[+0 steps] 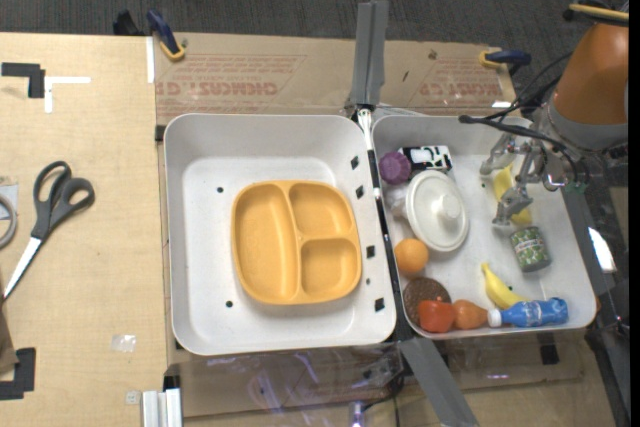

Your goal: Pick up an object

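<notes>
I see my gripper (512, 190) at the right of the frame, hanging over the upper right of the right bin (578, 245), its fingers spread open with nothing between them. Just below it lies a small green can (529, 248); a white bowl (438, 210) sits left of it, and a banana (497, 286) and blue-capped bottle (530, 313) lie along the bin's lower edge. The left bin (190, 245) at centre frame holds a yellow divided tray (297, 241).

A pair of scissors (45, 210) with black handles lies near the bench's (90, 315) left edge, blades pointing toward the front-left corner. Along the far edge a brown cardboard sheet (270, 80) lies flat, held by a blue clamp (165, 35) at its left end.
</notes>
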### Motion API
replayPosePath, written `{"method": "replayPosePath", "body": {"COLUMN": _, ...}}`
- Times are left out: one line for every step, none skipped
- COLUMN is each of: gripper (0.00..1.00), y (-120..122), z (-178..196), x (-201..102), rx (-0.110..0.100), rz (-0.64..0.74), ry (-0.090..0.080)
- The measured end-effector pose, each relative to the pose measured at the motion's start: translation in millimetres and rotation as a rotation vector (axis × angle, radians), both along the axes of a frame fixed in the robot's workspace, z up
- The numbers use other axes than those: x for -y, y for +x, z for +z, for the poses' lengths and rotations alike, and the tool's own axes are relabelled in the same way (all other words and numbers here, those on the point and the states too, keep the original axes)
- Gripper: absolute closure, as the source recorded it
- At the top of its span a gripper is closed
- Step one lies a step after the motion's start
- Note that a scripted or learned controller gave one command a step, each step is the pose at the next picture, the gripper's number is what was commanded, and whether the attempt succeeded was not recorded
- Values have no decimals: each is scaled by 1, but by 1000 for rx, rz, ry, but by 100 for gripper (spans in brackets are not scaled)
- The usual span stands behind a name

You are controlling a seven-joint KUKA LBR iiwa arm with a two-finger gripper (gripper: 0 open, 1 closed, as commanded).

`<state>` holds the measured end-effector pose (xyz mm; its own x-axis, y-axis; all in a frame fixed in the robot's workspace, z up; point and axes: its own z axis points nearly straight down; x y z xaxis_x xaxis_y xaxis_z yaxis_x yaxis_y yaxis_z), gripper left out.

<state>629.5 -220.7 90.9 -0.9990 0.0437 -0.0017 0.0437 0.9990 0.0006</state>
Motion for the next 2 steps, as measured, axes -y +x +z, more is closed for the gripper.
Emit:
{"method": "replayPosePath", "body": {"gripper": 100, "y": 2, "z": 8, "x": -1, "rx": 3, "rz": 4, "ry": -2}}
{"method": "replayPosePath", "body": {"gripper": 0, "y": 2, "z": 8, "x": -1, "rx": 3, "rz": 4, "ry": -2}}
